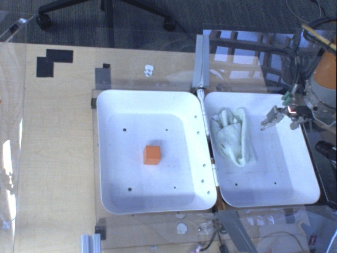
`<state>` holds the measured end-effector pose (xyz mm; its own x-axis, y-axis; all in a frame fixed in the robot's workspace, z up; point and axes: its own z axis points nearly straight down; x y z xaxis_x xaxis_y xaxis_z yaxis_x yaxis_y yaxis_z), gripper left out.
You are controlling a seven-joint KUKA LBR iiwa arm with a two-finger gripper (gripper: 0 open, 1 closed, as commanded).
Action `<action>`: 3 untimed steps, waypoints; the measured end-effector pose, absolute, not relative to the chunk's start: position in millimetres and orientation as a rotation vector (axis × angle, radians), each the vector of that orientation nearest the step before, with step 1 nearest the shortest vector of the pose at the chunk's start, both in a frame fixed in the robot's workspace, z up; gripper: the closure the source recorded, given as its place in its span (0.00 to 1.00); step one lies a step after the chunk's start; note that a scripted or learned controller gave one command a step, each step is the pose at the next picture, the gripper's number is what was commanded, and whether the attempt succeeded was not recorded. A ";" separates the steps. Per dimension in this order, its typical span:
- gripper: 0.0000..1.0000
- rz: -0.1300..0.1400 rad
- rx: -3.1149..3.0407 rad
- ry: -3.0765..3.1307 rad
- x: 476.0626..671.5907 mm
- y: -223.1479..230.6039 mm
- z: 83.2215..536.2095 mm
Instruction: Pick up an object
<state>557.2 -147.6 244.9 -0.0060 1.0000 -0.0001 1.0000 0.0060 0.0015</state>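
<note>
Progress at this moment stood at nil: you had nothing lifted. The tool hung over the upper right part of the right bin, its fingers spread apart with nothing between them. The crumpled white cloth lay on that bin's left side, near the tool but apart from it. The orange cube rested on the floor of the left bin, well apart. In my judgement, approach, closure and lift all remained for you.
</note>
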 end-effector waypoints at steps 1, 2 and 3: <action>0.00 0.002 1.981 2.434 635.7 -167.9 128.5; 1.00 0.008 1.975 2.432 638.0 -167.1 140.9; 1.00 0.007 1.921 2.475 670.8 -141.7 230.6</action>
<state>670.8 -141.7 230.6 -0.2478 0.9688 -0.0039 0.9688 0.2478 0.0088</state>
